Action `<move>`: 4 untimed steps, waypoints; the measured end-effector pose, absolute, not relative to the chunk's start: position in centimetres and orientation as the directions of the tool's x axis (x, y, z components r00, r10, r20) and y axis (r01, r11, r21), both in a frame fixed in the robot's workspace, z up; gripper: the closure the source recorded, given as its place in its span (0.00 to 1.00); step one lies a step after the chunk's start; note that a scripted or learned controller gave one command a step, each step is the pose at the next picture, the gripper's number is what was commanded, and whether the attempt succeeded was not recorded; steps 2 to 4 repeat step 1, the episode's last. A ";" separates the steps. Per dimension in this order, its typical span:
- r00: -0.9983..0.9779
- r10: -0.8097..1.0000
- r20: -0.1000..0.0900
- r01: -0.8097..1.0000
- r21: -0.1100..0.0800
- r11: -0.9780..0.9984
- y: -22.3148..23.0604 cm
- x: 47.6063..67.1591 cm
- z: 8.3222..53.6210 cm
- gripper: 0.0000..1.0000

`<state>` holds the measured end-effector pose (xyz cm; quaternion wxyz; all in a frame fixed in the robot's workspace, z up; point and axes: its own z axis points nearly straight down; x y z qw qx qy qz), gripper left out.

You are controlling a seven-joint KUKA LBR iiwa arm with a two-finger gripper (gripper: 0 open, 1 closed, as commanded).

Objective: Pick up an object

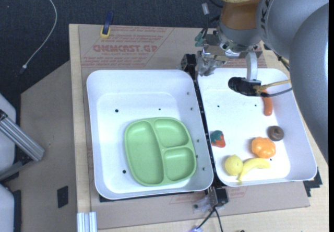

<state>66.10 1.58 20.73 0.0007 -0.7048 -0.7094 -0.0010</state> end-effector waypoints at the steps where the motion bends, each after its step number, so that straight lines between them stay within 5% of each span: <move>1: -0.007 1.000 0.003 1.000 0.003 0.007 7.9 66.2 22.0 1.00; 4: -0.007 1.000 0.003 1.000 0.003 0.007 7.9 66.2 22.0 1.00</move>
